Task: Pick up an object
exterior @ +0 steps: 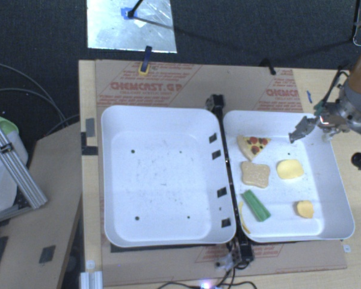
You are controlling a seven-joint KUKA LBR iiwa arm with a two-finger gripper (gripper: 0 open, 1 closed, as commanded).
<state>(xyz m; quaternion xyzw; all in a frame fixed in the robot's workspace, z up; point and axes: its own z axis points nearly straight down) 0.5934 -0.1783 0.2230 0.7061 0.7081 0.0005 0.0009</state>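
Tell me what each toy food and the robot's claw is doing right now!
Triangular pizza slice toy: lying flat in the right white bin.
Tan bread slice toy: flat, below the pizza.
Green stick-shaped toy: lying slanted.
Pale yellow round toy: resting loose.
Small yellow lump toy: resting loose.
Two-finger gripper: above the bin's top edge, holding nothing.

A robotics lab, by the look of it: a plywood-topped bench stencilled with red lettering stands on dark carpet, with loose black cables trailing past, an aluminium extrusion frame off its left edge and a metal plate beyond its far edge.
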